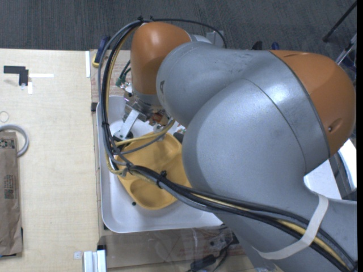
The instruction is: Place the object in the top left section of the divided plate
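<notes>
**Gripper low at the plate's far-left corner, arm hiding much of the bin**

Camera view.
- The arm (255, 129) comes in from 3 o'clock and bulks over the right half of the scene.
- The gripper (148, 117) sits low inside the bin (113, 208), at about 11 o'clock of the plate (153, 194).
- Apart or together: cannot tell, because the wrist shades it. Whether it carries anything, I cannot tell either.
- The plate is yellow and lies in the bin. Its 3 o'clock side is under the arm. A rounded hollow shows at its 6 o'clock end, with a larger one above it.
- The object itself I cannot pick out. If it is there, it is somewhere under the wrist.
- A bag (8, 191) lies on the bench (51, 123) at 9 o'clock, well apart and no concern.

Judgement on the step.
- This looks like the placing stage, with the gripper already near the target section.
- To do it well, centre over the 11 o'clock hollow, clear of the dividing ridge and the bin wall just beside it.
- Come down straight, release close to the plate floor so nothing bounces into the neighbouring section, then lift straight up before swinging back toward 3 o'clock.
- The plate is light, so a sideways nudge would likely slide it.
</notes>
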